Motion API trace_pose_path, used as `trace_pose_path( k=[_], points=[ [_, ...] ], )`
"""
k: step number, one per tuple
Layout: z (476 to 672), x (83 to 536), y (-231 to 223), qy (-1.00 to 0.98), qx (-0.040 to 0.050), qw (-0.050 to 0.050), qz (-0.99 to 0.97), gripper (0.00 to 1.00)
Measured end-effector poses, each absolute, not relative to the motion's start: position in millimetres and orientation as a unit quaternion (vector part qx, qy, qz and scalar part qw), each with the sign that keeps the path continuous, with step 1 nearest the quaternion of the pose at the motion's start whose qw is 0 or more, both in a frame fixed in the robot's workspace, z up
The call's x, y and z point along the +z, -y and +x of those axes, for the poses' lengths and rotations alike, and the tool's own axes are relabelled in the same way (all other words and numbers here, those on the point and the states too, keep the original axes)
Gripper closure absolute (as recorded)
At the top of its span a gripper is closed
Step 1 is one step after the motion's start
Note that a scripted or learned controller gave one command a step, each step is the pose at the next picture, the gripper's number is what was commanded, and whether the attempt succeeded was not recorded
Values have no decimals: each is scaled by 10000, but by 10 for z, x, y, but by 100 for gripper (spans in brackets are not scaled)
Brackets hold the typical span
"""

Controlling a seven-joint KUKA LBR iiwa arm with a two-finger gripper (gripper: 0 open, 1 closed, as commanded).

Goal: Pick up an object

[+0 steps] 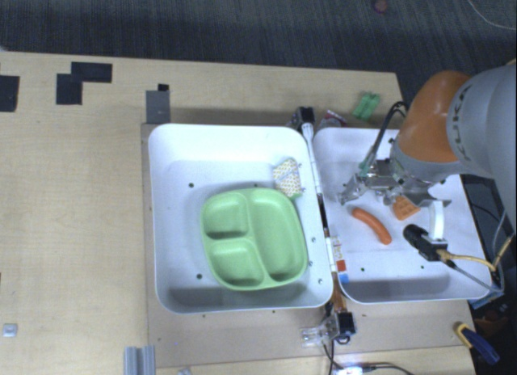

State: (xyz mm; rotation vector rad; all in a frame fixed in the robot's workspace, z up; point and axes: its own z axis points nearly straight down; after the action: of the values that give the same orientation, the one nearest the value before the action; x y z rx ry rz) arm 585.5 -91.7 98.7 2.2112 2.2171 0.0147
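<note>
Where the bins sit: a pale wooden bench [73, 244], with black tape marks [81, 81] towards its 10 o'clock corner.
Room: dark grey carpet [242, 10] along 12 o'clock.
Left bin [174, 204]: a green divided plate [252, 236] in the middle; a small patterned scrap [287, 176] just beside its rim at 1 o'clock.
Right bin [388, 284]: an orange sausage [371, 225] lies free near the centre.
Gripper [355, 190]: low over the right bin, just beside the sausage at its 11 o'clock; whether it is open or closed cannot be told.
Arm [485, 131]: cut off by the 3 o'clock edge.
Hard to make out: a small orange piece [401, 208] at the sausage's 2 o'clock, partly under the wrist; a blurred green object [367, 106] on the bench at the right bin's 12 o'clock.
</note>
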Motion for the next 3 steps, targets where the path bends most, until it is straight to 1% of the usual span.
trace_pose_path(
  k=[1, 2, 3],
  points=[
    [5956, 863, 1142, -7077, 20, 21, 7065, 0],
    [5979, 986, 1133, -7083, 46, 42, 7059, 100],
    [5978, 984, 1133, -7084, 44, 41, 7058, 0]
  ],
)
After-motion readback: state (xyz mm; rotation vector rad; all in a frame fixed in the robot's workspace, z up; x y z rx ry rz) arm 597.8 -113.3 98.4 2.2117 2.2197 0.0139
